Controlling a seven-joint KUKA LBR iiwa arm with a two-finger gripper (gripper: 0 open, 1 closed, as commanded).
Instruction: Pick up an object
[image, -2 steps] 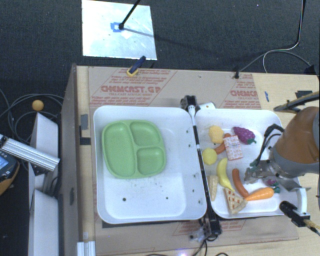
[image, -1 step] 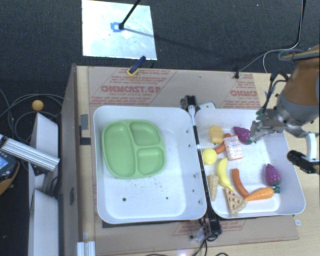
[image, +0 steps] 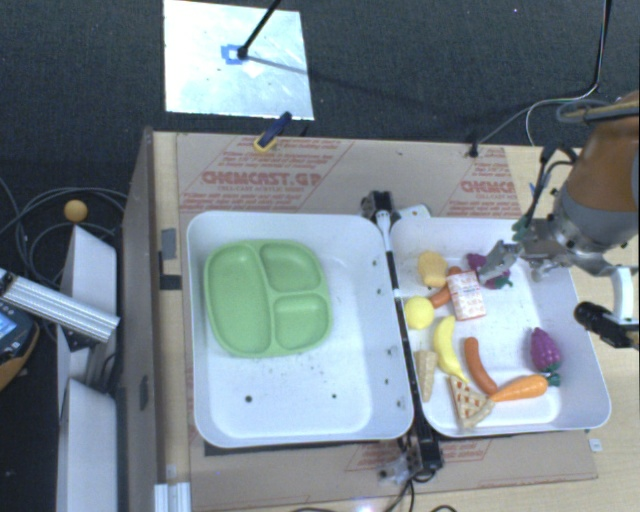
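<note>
My gripper (image: 500, 262) is pinching a purple toy (image: 489, 269) over the right bin (image: 590, 400), and its shallow edge hold is risking a slip back among the crowded food.

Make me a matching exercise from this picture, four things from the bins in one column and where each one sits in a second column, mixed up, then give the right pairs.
Things:
1. green divided plate
2. purple grapes
3. carrot
4. waffle slice

Places:
A. near front edge of right bin, beside the banana tip
B. left bin
C. right side of right bin, above the carrot in the picture
D. front right of right bin, lying crosswise

Pairs: 1-B, 2-C, 3-D, 4-A
</note>
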